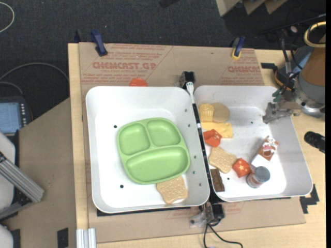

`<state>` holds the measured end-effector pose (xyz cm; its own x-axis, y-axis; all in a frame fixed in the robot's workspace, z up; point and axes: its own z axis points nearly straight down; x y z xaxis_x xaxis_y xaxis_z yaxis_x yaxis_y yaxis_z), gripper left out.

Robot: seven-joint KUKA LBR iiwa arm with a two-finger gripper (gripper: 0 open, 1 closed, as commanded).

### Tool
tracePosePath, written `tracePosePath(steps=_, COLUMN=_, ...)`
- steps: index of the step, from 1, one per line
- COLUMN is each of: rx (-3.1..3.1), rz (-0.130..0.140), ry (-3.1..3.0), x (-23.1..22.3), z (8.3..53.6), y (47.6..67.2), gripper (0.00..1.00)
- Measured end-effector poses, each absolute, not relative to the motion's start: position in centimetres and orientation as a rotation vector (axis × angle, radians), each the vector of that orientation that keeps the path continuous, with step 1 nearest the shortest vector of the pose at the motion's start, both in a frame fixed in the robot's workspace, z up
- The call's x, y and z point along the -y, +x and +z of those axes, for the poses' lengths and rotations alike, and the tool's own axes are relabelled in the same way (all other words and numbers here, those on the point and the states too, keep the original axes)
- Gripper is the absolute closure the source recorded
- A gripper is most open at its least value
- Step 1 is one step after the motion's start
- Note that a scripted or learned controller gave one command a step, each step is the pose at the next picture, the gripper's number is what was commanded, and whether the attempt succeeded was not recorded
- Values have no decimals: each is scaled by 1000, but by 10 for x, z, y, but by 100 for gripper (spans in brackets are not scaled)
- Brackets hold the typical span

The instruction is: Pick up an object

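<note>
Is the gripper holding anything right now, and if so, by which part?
Nothing is held: the gripper sits over the right bin's far right edge with nothing between its fingers.

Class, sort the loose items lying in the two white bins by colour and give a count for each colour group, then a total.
Green: 1, the divided plate
Tan or yellow: 5, cracker, cracker, yellow slice, yellow piece, round beige piece
Red or orange: 3
Brown: 1, bar
Grey: 1, can
Total: 11

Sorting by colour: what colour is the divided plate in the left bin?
Light green. The plate shows plainly in the camera view.
</note>
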<state>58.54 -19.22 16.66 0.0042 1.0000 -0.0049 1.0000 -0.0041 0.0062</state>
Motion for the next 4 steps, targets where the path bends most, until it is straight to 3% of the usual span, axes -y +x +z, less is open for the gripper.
tracePosePath(steps=1, rx=-2220, rz=0, ry=2221, x=188, z=163, y=585, gripper=0)
tracePosePath(steps=2, rx=-2226, rz=9, ry=2228, x=219, z=83, y=533, gripper=0)
tracePosePath(steps=3, rx=-2220, rz=3, ry=2219, x=220, z=96, y=535, gripper=100)
tracePosePath(steps=4, rx=-2224, rz=6, ry=2212, x=134, z=179, y=576, gripper=100)
